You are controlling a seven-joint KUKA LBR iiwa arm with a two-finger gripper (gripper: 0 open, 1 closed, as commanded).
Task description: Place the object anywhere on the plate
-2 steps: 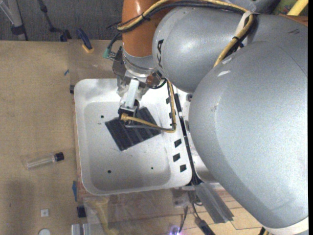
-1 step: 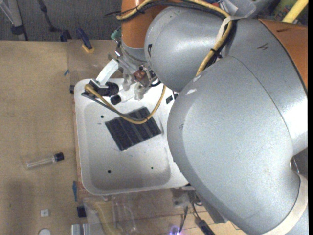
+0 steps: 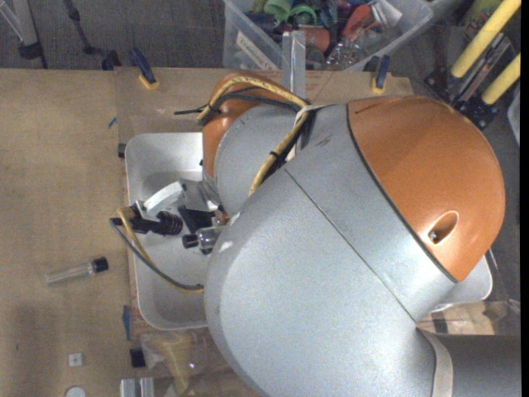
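While the grey arm (image 3: 331,263) leans low across the table (image 3: 58,155), we find its hand (image 3: 202,228) down inside the left white bin (image 3: 147,160). We cannot tell whether it is apart, together or clamped on anything. The arm's bulk hides the object and the plate, so their direction from the hand is beyond us. We count one arm, one hand, and one small vial (image 3: 78,270) lying on the table.

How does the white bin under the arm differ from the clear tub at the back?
The white bin is opaque and shallow; the clear tub is see-through and deeper. The arm covers much of the white bin, while the clear tub sits uncovered, heaped with colourful items. Both are open-topped.
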